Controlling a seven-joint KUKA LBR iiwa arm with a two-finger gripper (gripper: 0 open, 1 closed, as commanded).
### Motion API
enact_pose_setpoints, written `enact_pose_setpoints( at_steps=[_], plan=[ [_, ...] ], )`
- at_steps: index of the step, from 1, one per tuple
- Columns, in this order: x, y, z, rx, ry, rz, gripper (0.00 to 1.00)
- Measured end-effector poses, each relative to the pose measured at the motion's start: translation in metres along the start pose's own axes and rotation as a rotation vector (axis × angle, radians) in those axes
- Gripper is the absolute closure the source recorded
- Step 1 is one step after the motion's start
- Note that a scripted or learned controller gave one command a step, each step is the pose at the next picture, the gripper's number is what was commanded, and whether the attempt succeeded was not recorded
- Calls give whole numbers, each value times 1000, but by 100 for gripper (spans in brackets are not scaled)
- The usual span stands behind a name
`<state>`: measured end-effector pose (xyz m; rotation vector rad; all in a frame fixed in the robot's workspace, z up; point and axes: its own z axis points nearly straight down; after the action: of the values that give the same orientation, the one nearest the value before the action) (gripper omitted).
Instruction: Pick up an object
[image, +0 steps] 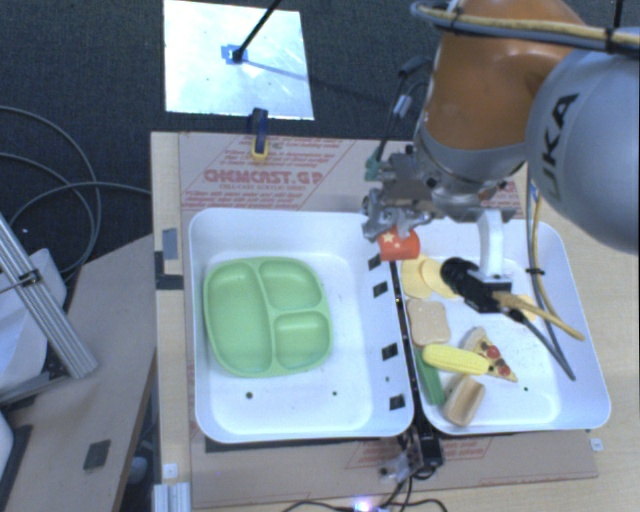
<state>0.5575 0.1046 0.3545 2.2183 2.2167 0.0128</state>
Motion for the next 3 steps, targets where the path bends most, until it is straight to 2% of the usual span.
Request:
enact_pose_setpoints(
  at_steps=[1, 2, 3],
  plan=[
    [15, -40, 39, 13, -1, -6, 100],
    [20, -58, 15, 6, 0, -7, 100],
    [45, 4, 135, 15, -4, -5, 100]
  ],
)
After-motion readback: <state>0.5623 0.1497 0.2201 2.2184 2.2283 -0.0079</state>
